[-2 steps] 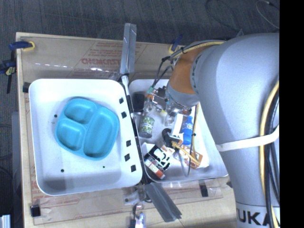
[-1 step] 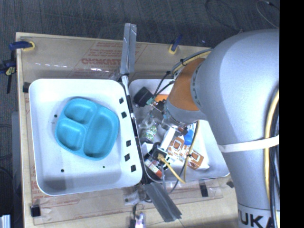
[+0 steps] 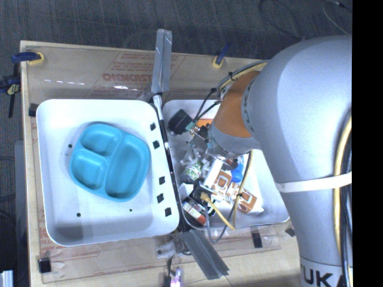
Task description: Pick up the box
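Box (image 3: 224, 185), white with orange print, lies in my right bin (image 3: 270, 203) among clutter; gripper (image 3: 206, 154) hovers above it, grip state unclear. Pickup not yet done.

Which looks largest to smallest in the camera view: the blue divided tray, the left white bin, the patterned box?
1. Left white bin
2. Blue divided tray
3. Patterned box, partly hidden by the arm, so its full size is unsure.

The arm (image 3: 305, 130) is a bulky, rounded shell of smooth pale grey, with an orange band (image 3: 230, 115) above the wrist. Thin black and yellow cables run along the band and trail beside the end effector (image 3: 206, 181). White letters "UKA" mark the dark base.
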Controlling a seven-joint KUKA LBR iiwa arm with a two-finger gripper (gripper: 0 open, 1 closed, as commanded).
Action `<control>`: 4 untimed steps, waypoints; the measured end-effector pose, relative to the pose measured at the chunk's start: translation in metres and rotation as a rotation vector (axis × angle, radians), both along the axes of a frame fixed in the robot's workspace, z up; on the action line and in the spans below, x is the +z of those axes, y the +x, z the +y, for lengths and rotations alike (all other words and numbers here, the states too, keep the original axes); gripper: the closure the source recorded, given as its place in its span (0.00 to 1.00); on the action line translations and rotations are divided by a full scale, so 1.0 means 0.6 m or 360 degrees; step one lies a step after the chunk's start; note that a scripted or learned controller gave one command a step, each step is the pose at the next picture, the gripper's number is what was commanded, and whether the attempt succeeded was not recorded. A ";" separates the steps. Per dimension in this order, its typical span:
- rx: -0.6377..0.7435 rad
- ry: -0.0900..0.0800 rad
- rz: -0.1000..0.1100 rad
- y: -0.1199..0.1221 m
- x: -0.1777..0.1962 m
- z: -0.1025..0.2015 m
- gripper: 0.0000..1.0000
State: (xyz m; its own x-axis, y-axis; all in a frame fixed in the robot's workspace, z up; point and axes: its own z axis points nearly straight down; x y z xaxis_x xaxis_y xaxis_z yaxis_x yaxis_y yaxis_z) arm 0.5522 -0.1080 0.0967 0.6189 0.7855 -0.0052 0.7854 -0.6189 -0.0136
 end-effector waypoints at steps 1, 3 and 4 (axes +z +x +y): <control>0.0101 -0.0003 -0.0013 0.003 0.219 0.063 1.00; -0.0818 -0.0012 0.0000 -0.128 0.194 0.156 1.00; -0.1013 -0.0018 -0.0007 -0.128 0.172 0.301 1.00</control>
State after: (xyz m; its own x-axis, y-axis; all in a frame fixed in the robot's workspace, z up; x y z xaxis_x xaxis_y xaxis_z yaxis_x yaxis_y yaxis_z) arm 0.4755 0.0728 0.1998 0.9646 0.2637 -0.0079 0.2637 -0.9646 -0.0021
